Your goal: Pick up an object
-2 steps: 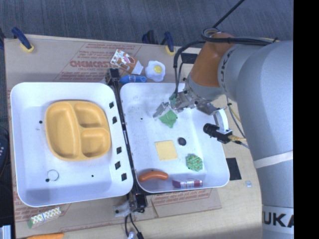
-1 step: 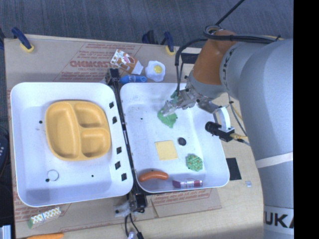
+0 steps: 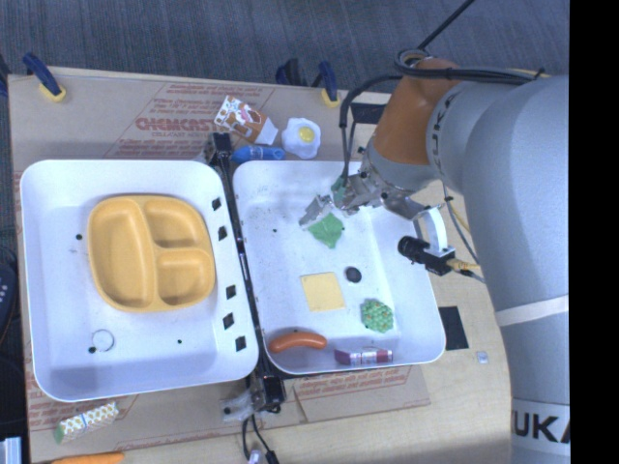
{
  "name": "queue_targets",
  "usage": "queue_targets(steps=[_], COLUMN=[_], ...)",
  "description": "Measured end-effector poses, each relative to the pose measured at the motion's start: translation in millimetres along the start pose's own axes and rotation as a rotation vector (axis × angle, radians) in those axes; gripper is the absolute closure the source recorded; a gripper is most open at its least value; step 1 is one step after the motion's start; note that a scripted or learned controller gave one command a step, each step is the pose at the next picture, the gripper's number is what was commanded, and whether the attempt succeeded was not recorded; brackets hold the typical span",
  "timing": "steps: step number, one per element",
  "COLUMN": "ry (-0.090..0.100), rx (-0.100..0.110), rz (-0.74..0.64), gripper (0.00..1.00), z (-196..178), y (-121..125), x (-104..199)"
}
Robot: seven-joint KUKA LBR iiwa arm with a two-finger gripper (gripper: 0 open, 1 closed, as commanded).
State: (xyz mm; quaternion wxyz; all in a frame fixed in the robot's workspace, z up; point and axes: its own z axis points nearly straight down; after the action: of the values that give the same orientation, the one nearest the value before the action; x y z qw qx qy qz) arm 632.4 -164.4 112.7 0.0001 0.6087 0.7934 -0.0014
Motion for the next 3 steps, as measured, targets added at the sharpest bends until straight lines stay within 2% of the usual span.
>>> queue_targets(steps=[1, 2, 3], ry=[0.003, 0.003, 0.003], rx=[0.001, 0.002, 0.000], rz=[-0.041, -0.045, -0.149], gripper=[0.00, 1.00, 1.00], z=[21, 10, -63], y=[-2, -1, -51], x=[10, 10, 38])
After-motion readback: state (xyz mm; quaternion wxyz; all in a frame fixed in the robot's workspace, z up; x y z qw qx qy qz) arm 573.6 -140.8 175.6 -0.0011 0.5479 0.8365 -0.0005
